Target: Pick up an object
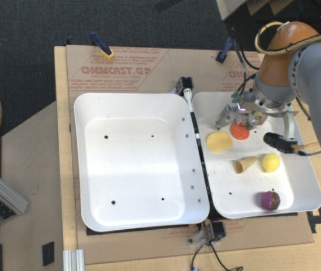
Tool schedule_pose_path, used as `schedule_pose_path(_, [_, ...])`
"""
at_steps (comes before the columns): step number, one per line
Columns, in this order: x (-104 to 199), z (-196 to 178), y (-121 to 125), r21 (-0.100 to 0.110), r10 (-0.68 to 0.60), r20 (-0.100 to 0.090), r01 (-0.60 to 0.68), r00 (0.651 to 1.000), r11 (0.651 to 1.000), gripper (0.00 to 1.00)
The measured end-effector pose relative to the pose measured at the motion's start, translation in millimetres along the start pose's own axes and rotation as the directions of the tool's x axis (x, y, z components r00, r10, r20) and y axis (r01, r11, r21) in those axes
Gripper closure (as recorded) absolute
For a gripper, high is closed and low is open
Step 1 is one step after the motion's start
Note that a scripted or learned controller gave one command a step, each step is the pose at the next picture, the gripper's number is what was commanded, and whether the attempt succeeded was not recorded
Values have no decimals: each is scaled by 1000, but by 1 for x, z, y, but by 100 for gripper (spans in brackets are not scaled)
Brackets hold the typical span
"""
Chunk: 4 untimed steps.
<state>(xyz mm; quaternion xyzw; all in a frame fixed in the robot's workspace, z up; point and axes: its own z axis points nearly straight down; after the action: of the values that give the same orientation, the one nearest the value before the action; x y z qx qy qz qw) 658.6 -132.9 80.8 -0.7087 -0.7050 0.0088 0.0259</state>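
Pick not done yet: the grey two-finger gripper (241, 115) is low over the back of the right shallow white plastic bin (302, 176), directly above the small round orange-red object (240, 131), which sits on the bin floor, and nothing looks lifted. Can't tell from this angle if the gripper is open, closed or gripping anything. Left to do: close on it and raise; the pale yellow rounded lump (219, 141) lies just beside the target, front-left, so it may get nudged.
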Motion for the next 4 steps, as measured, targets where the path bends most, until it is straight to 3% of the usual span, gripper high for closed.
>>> schedule_pose_path(1, [39,-3,-25,-46,-7,24,8,1000,999,0])
schedule_pose_path(2, [31,-2,0,2,2,13,-2,1000,1000,0])
schedule_pose_path(3, [35,-1,-1,-3,6,25,-6,1000,1000,0])
schedule_pose_path(4, [35,-1,-1,-4,7,25,-7,1000,1000,0])
